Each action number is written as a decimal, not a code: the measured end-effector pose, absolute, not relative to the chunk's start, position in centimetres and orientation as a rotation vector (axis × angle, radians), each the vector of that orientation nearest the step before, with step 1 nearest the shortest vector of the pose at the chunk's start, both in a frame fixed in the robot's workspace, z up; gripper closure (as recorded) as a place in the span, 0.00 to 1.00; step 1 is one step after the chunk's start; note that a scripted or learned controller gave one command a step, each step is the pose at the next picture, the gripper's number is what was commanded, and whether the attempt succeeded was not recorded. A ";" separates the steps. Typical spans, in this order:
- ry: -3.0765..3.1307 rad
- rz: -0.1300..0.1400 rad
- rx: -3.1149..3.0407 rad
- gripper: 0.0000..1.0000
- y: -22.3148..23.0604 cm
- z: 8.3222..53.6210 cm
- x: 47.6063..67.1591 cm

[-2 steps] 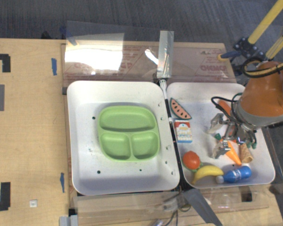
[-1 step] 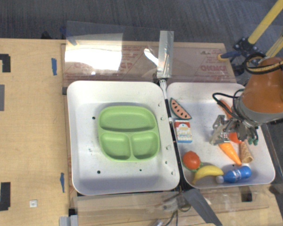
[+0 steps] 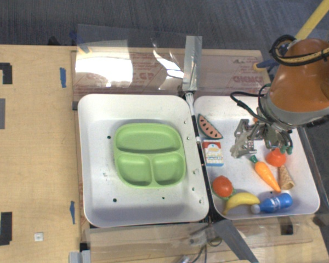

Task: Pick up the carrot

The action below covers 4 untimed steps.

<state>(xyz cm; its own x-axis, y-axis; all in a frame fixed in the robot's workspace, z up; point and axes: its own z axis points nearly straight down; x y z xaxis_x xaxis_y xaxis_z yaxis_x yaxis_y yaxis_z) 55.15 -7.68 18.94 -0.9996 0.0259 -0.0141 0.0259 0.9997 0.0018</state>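
The carrot [image 3: 266, 174] lies in the right bin [image 3: 312, 193], toward its near right part, with its long axis on a diagonal: the green stem end points up and left, the tip down and right. A red-orange round fruit [image 3: 276, 158] sits just beside its upper end, and an ice-cream cone [image 3: 285, 177] lies close along its right side. Below it are a blue bottle [image 3: 275, 203] and a banana [image 3: 241, 200], with a tomato [image 3: 222, 186] to the left.

The gripper [image 3: 247, 141] hangs above and just left of the stem end, so the carrot lies down and to the right of it. Whether it is spread or pressed together cannot be told. Nothing is visibly held.

A grasp would likely go across the carrot's short width, with crowding neighbours the main risk.
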 end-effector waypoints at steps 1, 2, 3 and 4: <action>3.137 0.001 -0.180 1.00 -14.0 12.5 54.6; 3.096 -0.004 -0.457 1.00 -12.2 21.0 51.8; 3.009 -0.005 -0.870 1.00 -12.8 10.1 51.4; 2.818 -0.004 -1.363 1.00 -7.6 18.7 54.1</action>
<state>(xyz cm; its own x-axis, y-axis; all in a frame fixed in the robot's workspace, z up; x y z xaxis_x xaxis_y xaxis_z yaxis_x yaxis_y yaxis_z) 54.06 -7.61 18.72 -0.6206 -0.7840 -0.0091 -0.7840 0.6207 -0.0074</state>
